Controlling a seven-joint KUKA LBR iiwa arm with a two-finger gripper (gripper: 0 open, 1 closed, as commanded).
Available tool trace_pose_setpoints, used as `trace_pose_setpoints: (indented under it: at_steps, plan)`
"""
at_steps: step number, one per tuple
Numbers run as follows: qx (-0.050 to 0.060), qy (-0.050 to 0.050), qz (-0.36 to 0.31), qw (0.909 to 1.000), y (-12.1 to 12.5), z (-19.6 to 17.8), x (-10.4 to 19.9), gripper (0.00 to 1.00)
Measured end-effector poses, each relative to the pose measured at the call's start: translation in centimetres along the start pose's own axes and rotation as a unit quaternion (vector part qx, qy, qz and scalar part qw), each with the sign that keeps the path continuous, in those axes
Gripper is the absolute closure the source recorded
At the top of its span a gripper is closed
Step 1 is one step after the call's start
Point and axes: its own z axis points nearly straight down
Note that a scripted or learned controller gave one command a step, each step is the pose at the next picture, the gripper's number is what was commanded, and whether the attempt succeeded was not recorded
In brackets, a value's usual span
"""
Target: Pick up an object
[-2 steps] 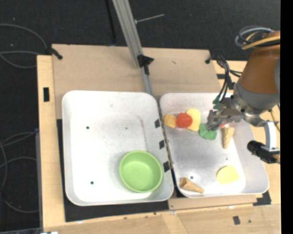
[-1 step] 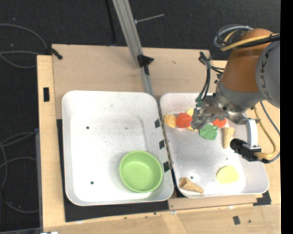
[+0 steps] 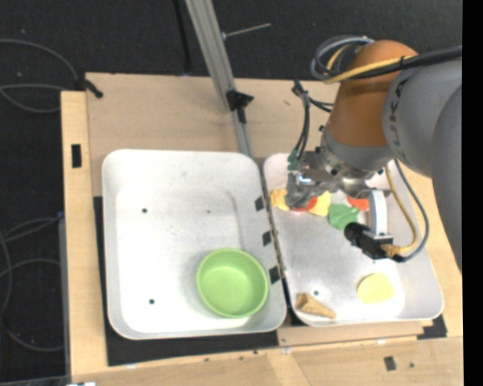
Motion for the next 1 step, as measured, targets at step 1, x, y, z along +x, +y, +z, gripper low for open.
trace_pose_setpoints:
  at_steps: [1]
  plan:
    - [0.0,0.001,-0.001,1.0,1.76,-0.29,5.68,1.0]
